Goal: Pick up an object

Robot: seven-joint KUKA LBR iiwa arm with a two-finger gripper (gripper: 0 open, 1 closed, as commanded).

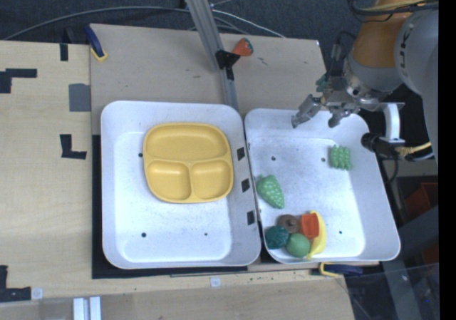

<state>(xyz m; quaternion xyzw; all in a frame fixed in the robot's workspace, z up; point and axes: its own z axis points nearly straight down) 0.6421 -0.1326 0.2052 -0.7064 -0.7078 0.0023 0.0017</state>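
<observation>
End effector (315, 116) hangs spread and empty over the right bin's (356, 190) far edge. Toys (298, 233) apparently crowd the near corner; a descent there risks fingers jamming.

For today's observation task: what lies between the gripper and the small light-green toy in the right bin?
In the camera view, nothing: only bare white bin floor separates the open gripper from the light-green toy.

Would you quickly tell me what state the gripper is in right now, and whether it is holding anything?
Gripper: open, fingers spread, nothing between them, above the far edge of the right bin.
</observation>
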